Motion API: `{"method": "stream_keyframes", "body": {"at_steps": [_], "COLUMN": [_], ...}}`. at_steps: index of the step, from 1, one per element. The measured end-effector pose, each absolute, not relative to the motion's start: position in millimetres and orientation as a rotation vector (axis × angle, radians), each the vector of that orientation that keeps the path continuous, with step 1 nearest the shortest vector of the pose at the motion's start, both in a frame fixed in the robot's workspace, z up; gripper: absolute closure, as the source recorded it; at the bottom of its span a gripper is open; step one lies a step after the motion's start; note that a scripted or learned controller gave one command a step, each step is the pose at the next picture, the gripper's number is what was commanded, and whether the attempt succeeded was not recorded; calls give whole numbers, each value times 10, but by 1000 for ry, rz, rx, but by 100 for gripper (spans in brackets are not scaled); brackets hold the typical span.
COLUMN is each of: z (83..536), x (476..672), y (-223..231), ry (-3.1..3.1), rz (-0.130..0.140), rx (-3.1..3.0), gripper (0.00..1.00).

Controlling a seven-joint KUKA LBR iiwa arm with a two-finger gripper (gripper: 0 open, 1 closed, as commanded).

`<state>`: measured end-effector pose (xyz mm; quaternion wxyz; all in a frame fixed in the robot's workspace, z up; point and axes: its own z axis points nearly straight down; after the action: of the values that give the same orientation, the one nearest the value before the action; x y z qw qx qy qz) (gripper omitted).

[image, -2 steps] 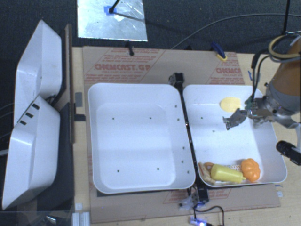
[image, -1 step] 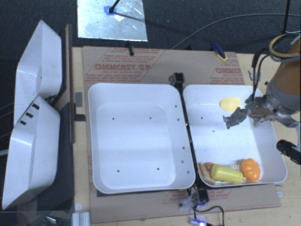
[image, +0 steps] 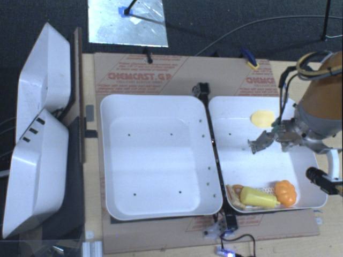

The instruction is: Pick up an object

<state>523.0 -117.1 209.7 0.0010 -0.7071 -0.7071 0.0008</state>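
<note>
Two white bins (image: 155, 111) on bench, right one holding one yellow disc (image: 262, 118), one yellow bottle (image: 259, 197), one orange ball (image: 285, 193), gripper (image: 261, 142) fingers apart, empty.

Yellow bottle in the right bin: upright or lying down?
Lying down. The yellow bottle rests on its side along the right bin's near wall, beside the orange object.

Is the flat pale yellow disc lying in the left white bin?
No, the flat pale yellow disc lies in the right white bin, near its far edge, just above the gripper.
</note>
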Motion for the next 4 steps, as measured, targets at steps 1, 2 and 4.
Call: {"method": "stream_keyframes", "body": {"at_steps": [1,2,4], "z": [1493,888,1451], "x": [5268,5199,5175], "y": [-1209,-1222,-1231], "ry": [-2219,-2218,-2224], "rz": [4,4,-4], "rx": [-2219,-2219,-2224], "gripper": [0,0,100]}}
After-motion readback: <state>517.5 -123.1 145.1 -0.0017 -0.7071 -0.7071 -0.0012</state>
